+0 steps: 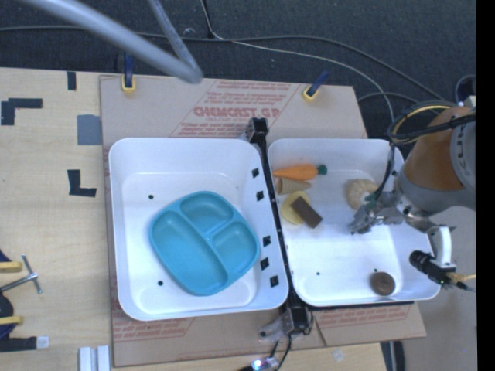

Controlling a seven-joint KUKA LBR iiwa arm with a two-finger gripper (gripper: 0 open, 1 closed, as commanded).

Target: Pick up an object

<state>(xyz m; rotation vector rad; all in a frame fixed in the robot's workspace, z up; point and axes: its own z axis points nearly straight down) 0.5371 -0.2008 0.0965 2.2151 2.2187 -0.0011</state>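
Observation:
My gripper (362, 224) is down inside the right bin (340, 284), near its right side, just below a beige rounded object (358, 191). An orange carrot (296, 172) lies at the bin's upper left. Under it sits a yellow and brown block (301, 210). A small brown round piece (382, 284) rests at the bin's lower right corner. The arm's grey wrist with its orange band (433, 161) comes in from the right. Nothing shows between the fingers.
The left bin (131, 168) holds a blue divided plate (203, 240). A black divider (267, 215) runs between the two bins. Cables loop over the bench behind the right bin.

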